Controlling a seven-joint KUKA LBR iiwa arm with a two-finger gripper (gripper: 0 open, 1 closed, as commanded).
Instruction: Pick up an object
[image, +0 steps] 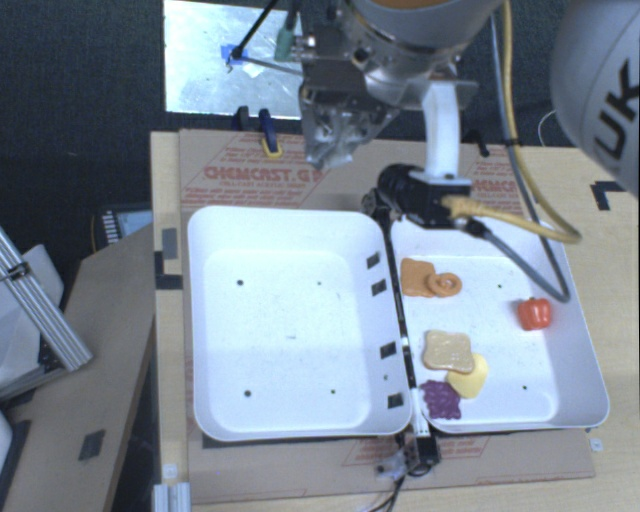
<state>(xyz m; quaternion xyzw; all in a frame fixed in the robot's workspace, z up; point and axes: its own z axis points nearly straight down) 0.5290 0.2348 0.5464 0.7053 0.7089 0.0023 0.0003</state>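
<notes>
The right bin (560, 400) holds several small items. An orange flat piece (430, 279) lies near its back left. A red pepper-like piece (534, 313) rests toward the right wall. A tan toast slice (447, 350) lies partly on a yellow piece (472, 377), and a purple cluster (440, 399) sits at the front left corner. My gripper (330, 140) hangs high above the bench, behind the back edge of the left bin (215, 400), well away from all the items. Nothing shows between its fingers.
Brown cardboard (240, 175) lies under both bins. Blue and yellow clamps (268, 135) sit at the cardboard's back edge. An aluminium frame (40, 310) stands off the bench at the left.
</notes>
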